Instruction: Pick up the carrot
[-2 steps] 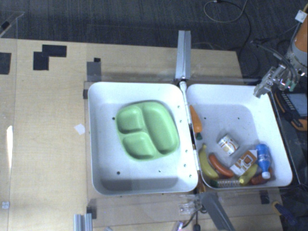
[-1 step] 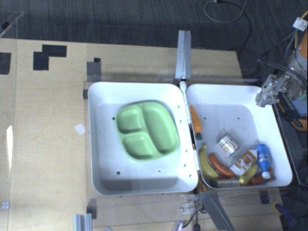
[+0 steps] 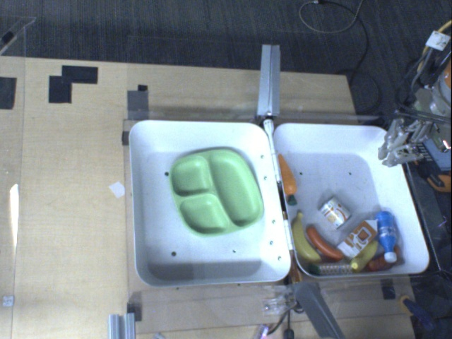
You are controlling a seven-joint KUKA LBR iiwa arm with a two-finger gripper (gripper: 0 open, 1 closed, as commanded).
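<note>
Now approach step: gripper (image 3: 397, 145) at right bin's (image 3: 353, 162) upper-right rim, finger state unclear. Carrot (image 3: 286, 176) lies against left wall, mid-frame, untouched. Next: cross bin leftward, descend over carrot.

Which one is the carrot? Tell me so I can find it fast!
Look in the right bin. The carrot lies along its left wall, by the divider. It is the thin orange stick, alone above the yellow banana.
</note>
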